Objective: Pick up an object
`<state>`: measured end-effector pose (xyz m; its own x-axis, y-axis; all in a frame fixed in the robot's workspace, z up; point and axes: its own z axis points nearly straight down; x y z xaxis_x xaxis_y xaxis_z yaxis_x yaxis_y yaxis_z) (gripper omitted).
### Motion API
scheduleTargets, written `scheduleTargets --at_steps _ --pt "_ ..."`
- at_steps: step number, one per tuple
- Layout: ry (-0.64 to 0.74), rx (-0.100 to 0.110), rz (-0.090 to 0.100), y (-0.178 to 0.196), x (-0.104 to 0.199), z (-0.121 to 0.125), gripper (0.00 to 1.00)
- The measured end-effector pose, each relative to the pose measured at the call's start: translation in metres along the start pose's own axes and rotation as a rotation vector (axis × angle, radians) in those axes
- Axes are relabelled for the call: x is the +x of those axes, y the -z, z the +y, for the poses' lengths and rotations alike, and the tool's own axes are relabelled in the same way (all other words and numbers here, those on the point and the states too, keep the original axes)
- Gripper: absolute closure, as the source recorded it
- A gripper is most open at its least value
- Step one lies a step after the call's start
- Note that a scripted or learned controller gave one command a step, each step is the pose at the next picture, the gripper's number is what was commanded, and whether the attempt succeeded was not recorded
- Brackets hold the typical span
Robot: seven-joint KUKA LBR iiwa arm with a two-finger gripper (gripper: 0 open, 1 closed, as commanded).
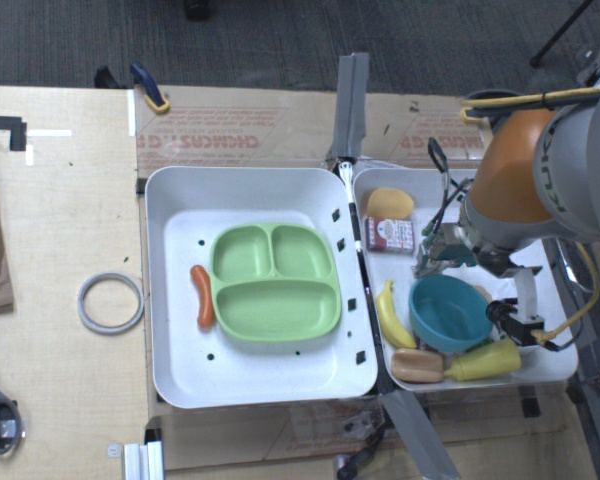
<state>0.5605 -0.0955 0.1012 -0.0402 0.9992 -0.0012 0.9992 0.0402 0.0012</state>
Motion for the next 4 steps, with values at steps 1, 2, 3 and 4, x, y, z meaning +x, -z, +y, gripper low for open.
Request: scheduleTargets --at_steps 1,2,3,4 --pt "0.001 0.001 0.000 0.000 0.000 0.000 0.00" --pt "-0.104 -0.003 0.001 -0.008 -0.014 -0.015 0.00" --pt "-0.161 -0.004 0.001 -0.008 -0.014 -0.026 0.00" --pt "-0.353 0.004 -0.001 -0.010 -0.013 0.015 0.00"
